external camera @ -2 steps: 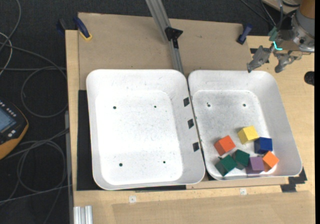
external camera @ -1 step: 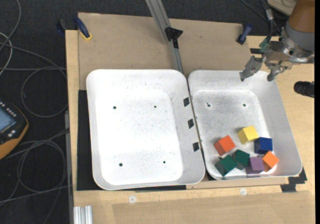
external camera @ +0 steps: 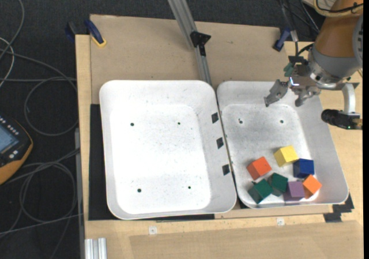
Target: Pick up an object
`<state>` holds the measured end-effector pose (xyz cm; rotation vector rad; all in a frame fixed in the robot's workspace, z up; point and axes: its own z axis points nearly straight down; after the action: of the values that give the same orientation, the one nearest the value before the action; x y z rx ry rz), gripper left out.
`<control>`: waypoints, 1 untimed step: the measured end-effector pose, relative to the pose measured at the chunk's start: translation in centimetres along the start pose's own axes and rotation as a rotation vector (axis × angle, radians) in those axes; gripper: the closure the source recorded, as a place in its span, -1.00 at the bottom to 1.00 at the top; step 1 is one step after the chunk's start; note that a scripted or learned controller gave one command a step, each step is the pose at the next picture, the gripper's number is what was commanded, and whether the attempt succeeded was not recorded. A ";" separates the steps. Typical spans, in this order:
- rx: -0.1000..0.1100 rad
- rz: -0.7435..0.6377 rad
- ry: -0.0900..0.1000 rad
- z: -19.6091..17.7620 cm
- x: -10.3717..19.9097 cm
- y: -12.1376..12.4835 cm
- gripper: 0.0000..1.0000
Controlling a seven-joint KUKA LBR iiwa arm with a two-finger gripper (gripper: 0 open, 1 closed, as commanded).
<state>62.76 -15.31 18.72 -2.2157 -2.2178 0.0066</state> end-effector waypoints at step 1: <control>-0.002 0.001 -0.001 4.3 -0.4 0.0 -1.00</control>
<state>62.74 -15.70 14.38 -2.2184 -2.2181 0.0054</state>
